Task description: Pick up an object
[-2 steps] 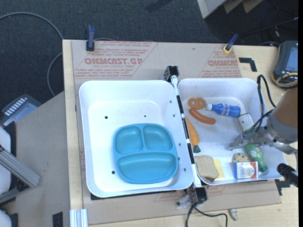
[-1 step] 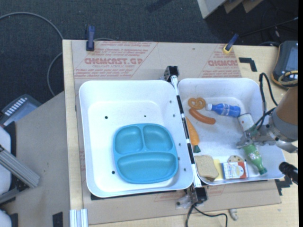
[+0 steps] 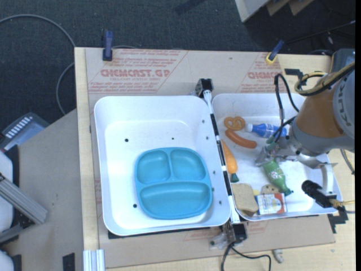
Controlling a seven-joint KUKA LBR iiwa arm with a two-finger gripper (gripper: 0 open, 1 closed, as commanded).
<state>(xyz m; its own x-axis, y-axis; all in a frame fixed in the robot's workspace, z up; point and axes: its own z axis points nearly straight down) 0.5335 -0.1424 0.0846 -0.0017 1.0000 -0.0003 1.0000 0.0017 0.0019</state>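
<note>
The right bin holds several toy items: a pretzel, a red-brown hot dog, an orange carrot along the left wall, a blue and white bottle, a green bottle, a tan bread slice and a small printed box. My gripper is low inside this bin, at the upper end of the green bottle and just below the blue and white bottle. The arm's wrist hides the bin's right part.
The left bin holds a blue divided plate. A black divider rail runs between the two bins. The arm's grey body and cables cover the right bin's far right side.
</note>
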